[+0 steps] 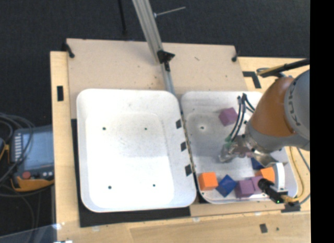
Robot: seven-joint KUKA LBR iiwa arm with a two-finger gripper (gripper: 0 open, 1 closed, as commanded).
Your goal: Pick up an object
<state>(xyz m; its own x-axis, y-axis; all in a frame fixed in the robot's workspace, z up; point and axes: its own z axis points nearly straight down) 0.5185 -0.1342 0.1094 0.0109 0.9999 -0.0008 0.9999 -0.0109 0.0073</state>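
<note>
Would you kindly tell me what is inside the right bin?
The right bin holds two purple blocks, orange and blue blocks; the arm covers more.

Wooden bench [151, 64] on dark carpet floor [62, 7], evenly lit.

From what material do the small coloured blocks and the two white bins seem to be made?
The blocks, such as the orange block and the blue block, look like matte foam or plastic: flat colour, no shine. The left bin and right bin look like smooth moulded plastic, with rounded corners.
</note>
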